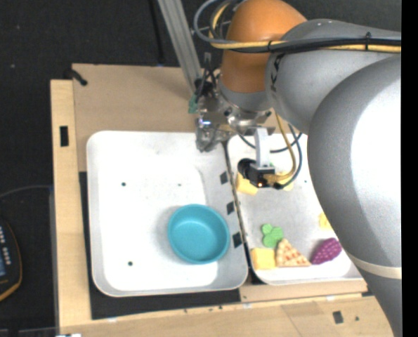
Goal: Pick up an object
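A blue bowl (197, 233) sits upright in the left bin (117, 209), near its front right corner. The right bin (300, 276) holds a green toy (270, 234), a pizza slice (290, 254), a yellow block (263, 259), a purple grape bunch (326, 250) and a small yellow piece (246, 185). My gripper (206, 139) hangs over the back right corner of the left bin, well behind the bowl. I see nothing held in it.
The grey arm (335, 104) covers most of the right bin's back and right side. A divider ridge (235, 209) runs between the two bins. Another yellow bit (325, 221) peeks out by the arm's edge.
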`<state>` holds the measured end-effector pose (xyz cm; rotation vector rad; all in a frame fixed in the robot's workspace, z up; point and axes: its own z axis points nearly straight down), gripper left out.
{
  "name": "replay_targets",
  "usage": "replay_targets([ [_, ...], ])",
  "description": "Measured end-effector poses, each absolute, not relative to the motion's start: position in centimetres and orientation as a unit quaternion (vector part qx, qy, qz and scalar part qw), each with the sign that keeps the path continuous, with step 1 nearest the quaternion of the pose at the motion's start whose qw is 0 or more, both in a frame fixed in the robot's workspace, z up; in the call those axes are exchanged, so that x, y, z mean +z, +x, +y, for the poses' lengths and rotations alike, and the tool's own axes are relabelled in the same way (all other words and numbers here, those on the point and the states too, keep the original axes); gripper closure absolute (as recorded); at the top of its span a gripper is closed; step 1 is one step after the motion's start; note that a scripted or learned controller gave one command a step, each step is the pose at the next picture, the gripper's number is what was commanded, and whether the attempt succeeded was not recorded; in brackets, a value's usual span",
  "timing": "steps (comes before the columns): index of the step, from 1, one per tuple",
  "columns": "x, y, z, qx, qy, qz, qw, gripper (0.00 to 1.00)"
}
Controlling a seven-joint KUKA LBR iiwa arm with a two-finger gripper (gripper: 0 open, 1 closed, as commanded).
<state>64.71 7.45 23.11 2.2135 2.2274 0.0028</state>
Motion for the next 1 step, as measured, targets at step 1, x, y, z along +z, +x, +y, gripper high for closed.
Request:
replay_targets([
  [1,23.18,64.71,7.10,0.0001,0.706,0.708,0.002,0.00],
])
